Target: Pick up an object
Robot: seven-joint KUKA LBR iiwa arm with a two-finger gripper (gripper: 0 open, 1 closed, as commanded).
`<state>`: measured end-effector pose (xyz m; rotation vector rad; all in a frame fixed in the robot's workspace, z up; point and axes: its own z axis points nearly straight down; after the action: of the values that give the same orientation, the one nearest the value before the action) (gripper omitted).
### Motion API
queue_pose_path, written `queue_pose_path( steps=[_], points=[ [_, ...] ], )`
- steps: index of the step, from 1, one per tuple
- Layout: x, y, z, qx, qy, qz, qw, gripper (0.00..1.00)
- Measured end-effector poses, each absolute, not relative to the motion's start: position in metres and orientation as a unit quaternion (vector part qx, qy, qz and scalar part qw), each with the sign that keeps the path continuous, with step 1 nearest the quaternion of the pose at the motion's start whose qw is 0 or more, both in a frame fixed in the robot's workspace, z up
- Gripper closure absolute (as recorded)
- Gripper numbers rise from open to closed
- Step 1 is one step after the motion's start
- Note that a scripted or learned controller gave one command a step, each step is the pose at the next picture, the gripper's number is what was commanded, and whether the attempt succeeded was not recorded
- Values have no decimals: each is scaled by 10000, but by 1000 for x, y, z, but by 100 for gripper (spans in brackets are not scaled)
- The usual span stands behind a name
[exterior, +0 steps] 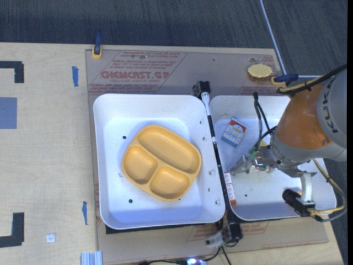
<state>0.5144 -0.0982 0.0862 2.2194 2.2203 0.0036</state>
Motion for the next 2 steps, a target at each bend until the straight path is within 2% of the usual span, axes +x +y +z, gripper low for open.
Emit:
queue_pose_path(
  steps=[1,2],
  points=[
    [518,-99,86,7074,7068,5,1,0],
    [481,-94,86,7073,7069,19,23,0]
  ],
)
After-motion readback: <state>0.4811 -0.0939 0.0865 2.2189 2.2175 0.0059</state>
